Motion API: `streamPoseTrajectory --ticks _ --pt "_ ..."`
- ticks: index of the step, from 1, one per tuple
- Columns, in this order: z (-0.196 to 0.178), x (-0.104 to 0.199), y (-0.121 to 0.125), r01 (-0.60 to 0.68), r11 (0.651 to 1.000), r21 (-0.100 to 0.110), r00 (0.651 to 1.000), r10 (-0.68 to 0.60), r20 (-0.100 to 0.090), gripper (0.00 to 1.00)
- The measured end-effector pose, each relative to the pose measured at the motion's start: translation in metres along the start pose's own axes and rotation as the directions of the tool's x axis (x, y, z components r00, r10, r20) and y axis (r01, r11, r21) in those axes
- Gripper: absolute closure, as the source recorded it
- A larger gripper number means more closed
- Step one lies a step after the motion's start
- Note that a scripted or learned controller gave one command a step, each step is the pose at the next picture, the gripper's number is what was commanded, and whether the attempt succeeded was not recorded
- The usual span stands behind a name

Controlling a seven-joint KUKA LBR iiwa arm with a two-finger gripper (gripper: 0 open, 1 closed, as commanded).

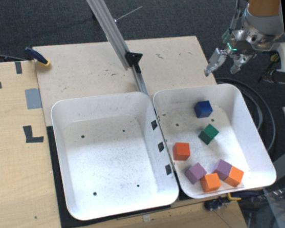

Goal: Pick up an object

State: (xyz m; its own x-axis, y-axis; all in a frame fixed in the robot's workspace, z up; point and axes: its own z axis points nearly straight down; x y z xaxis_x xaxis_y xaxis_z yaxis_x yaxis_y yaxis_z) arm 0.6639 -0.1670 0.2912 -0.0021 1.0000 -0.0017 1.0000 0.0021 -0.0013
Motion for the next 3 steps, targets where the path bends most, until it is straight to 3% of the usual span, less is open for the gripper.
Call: streamPoseTrajectory --ticks 3 --pt "0.163 0.008 -0.014 0.000 1.000 0.006 1.000 0.000 -0.002 0.00"
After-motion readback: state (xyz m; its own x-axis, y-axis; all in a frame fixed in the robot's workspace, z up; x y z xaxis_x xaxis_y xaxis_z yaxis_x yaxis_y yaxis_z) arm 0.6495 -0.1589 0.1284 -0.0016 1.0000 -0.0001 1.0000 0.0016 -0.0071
